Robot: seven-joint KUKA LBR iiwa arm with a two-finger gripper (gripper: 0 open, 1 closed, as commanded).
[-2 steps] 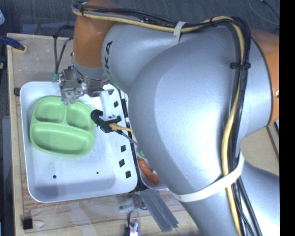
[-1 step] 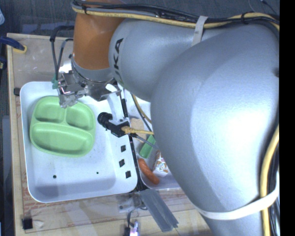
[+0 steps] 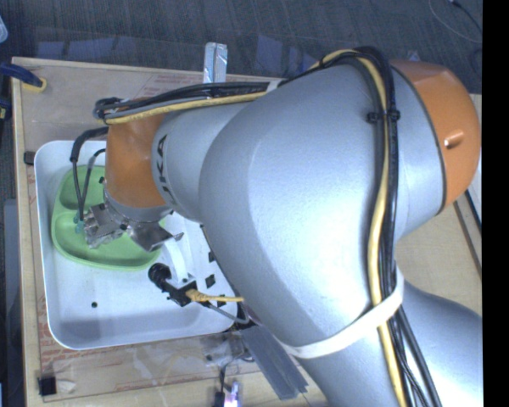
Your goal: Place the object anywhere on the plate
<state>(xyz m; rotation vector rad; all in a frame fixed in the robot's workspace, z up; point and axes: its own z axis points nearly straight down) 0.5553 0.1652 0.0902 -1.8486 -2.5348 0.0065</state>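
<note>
Grey KUKA arm (image 3: 322, 227) reaching over the left white bin (image 3: 68, 312).
Gripper (image 3: 110, 225) sits above the green plate (image 3: 72, 227); its grasp state cannot be told, and the object's location is hidden.

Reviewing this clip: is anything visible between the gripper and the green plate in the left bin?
Nothing visible stands between them. The gripper is already directly over the green plate in the white bin. The arm hides the plate's right part, and I cannot make out the object to be placed.
</note>
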